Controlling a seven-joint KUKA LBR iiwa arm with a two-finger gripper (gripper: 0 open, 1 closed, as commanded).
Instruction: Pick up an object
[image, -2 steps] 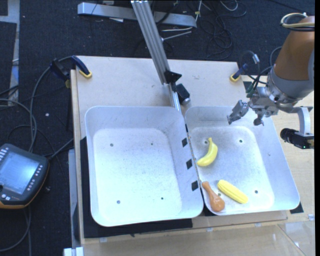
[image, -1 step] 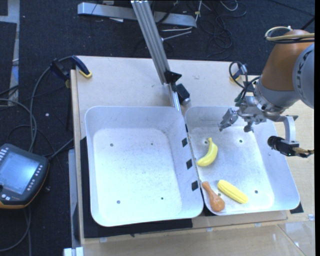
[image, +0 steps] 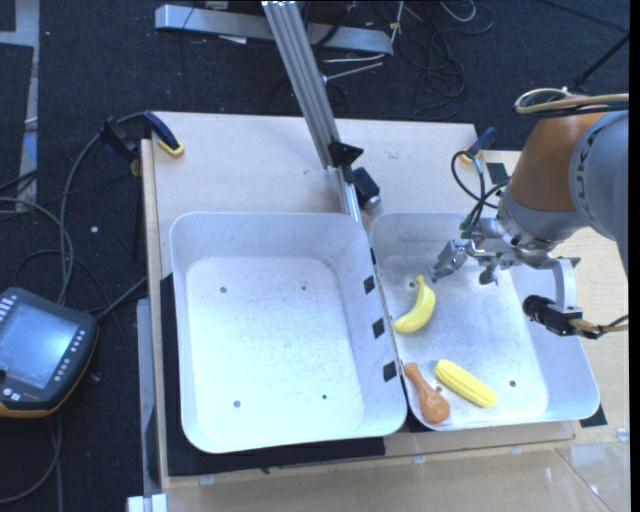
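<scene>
Banana (image: 418, 308) lies in the right bin (image: 560, 385), just below-left of the claw (image: 468, 262), whose fingers look spread with nothing between them.

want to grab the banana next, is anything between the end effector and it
Nothing visible. The end effector hovers over the right bin, just up and right of the banana; bare bin floor lies between. The corn and carrot lie nearer the front.

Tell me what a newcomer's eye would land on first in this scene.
First the bright items in the right bin: a banana near its middle, with a corn cob and a carrot at its near edge. Next the grey arm's orange band at the right, its hand hovering over that bin's far end, above the banana.
</scene>
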